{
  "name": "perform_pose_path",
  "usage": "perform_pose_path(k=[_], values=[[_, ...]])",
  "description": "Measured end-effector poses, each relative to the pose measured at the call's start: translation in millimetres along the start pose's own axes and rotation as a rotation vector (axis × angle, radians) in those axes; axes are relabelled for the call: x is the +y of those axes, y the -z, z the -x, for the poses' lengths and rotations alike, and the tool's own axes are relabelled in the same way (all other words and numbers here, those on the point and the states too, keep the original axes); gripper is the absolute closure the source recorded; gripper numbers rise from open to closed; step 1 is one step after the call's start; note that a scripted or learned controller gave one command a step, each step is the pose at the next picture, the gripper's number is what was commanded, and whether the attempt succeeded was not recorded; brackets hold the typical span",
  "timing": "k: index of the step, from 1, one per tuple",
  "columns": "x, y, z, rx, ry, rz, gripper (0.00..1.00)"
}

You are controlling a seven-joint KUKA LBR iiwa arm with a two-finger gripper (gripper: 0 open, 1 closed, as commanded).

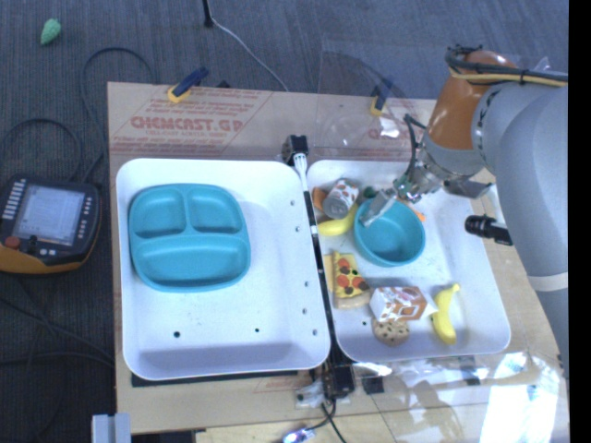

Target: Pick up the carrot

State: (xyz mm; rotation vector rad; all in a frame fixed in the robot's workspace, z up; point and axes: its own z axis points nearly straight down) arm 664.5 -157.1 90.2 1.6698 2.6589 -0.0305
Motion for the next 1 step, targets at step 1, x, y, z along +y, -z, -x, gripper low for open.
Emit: perform_pose_path(k=[1], values=[[-5.6,3.9,1.5,0.001,0.004,-0.022,1.00]])
